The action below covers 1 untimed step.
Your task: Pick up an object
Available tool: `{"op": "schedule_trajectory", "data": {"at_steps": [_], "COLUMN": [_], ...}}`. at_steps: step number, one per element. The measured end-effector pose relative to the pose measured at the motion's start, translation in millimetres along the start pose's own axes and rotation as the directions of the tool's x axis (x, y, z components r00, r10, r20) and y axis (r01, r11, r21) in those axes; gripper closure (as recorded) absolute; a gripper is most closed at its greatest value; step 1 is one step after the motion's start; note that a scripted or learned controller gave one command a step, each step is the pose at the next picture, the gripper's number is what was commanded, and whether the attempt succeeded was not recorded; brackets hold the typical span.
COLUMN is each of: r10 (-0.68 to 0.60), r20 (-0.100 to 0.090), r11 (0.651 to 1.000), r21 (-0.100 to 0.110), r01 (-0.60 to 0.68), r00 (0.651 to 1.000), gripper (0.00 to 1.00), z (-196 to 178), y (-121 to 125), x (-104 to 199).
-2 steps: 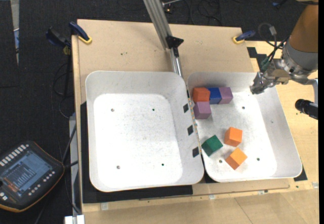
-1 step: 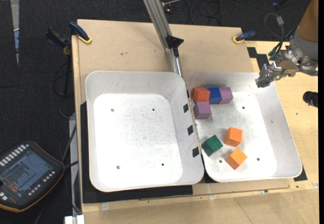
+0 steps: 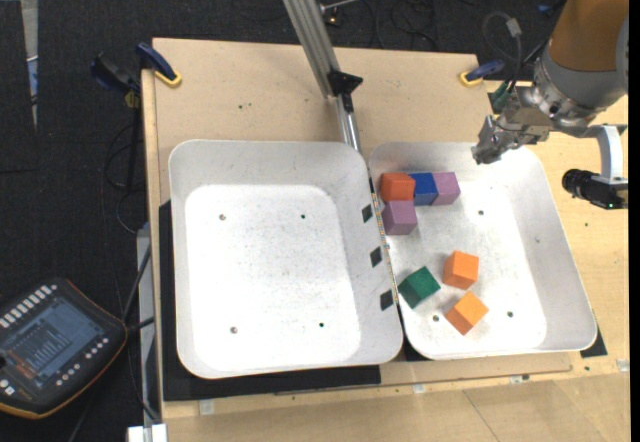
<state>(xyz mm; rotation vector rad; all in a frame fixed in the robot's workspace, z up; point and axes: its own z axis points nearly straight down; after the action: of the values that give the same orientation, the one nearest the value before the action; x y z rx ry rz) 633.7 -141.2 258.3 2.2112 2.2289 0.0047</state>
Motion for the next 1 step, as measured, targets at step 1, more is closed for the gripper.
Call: {"op": "schedule_trajectory", "data": {"at_steps": [1], "r10": [0.000], "r20": [-0.001], "r11": [1.000], "r21": [0.004], "r01": [0.000], "r00": [1.000], "gripper": [1.00], "z": [12.8], "y": [9.9], "x": [58.5]}}
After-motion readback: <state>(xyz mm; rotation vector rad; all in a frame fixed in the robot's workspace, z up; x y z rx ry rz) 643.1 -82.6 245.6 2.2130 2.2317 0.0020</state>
